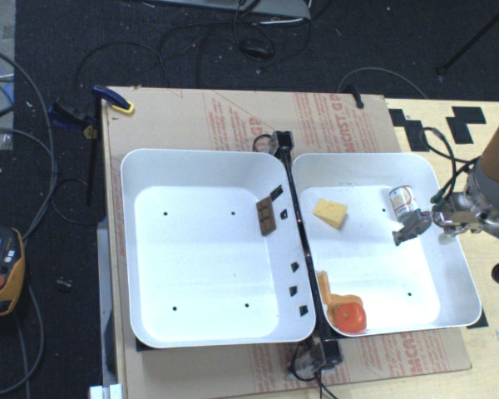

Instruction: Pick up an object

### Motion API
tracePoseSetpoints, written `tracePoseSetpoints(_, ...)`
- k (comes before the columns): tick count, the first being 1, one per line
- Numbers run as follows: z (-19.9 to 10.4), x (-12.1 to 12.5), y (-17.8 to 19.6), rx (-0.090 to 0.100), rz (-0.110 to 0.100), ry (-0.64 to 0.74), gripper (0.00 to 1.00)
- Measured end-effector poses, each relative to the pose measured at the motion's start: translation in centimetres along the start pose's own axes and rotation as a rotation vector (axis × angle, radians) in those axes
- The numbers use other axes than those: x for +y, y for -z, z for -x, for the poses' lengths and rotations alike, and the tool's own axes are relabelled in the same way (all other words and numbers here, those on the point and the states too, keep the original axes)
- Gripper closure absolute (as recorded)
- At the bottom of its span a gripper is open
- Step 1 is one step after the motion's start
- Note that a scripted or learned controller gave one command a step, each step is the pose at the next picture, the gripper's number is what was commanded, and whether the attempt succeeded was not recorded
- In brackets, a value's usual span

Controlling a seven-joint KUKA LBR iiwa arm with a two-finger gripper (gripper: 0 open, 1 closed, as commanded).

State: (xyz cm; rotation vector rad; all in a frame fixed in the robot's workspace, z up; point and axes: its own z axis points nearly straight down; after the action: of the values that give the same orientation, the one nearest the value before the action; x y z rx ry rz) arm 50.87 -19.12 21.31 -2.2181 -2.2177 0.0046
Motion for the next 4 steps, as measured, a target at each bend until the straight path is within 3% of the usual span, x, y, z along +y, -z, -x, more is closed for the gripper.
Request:
tracePoseSetpoints(2, 0.6, 0.5, -10.7, 0.0, 0.0, 0.0, 0.0)
tracePoseSetpoints(3, 0.7, 0.7, -9.4, -0.001, 0.006, 0.0, 1.0)
tracePoseSetpoints(4, 0.6, 0.7, -3.2, -0.003, 0.01, 0.001, 1.0)
